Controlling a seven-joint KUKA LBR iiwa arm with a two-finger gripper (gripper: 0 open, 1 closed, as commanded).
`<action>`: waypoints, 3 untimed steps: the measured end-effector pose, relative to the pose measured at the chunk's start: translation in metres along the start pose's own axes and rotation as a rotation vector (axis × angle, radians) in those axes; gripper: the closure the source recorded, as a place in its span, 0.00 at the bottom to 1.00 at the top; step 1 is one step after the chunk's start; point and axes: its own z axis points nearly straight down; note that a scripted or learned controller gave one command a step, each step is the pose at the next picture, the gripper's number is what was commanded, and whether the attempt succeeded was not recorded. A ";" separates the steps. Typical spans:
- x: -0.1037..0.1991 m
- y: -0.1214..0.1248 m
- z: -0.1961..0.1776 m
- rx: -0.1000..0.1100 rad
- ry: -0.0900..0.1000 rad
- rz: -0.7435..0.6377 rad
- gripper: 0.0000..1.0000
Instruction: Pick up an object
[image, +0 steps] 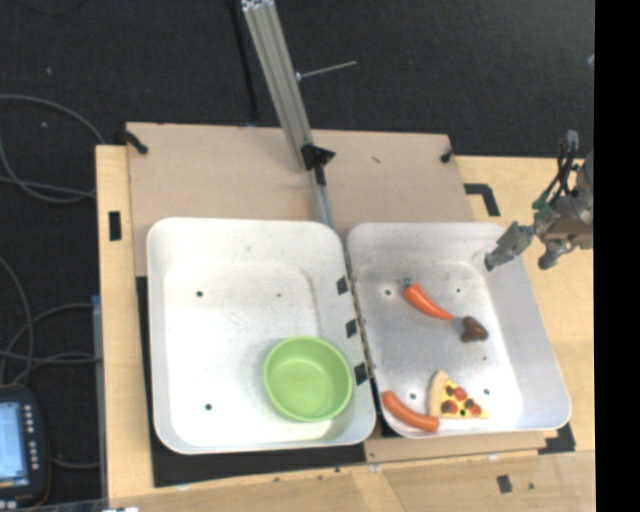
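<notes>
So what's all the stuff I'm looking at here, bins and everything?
Bins: 2, white, side by side on the bench; left bin, right bin.
Bowl: 1, green, left bin, near front right corner.
Toy carrot: 1, orange with green top, right bin, middle.
Brown lump: 1, dark brown, just right of the carrot; too small to identify.
Toy pizza slice: 1, yellow with red spots, right bin, front.
Toy sausage: 1, orange-red, right bin, front left.
Tool: 1, grey, above the right bin's far right edge.

Bench (400, 180) w/ 2 white bins (180, 300) side by side, prob. touching.
</notes>
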 end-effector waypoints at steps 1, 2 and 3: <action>0.000 0.000 0.000 0.000 0.000 0.000 0.00; 0.007 -0.001 0.047 0.005 -0.001 0.002 0.00; 0.006 0.000 0.089 0.005 -0.002 0.004 0.00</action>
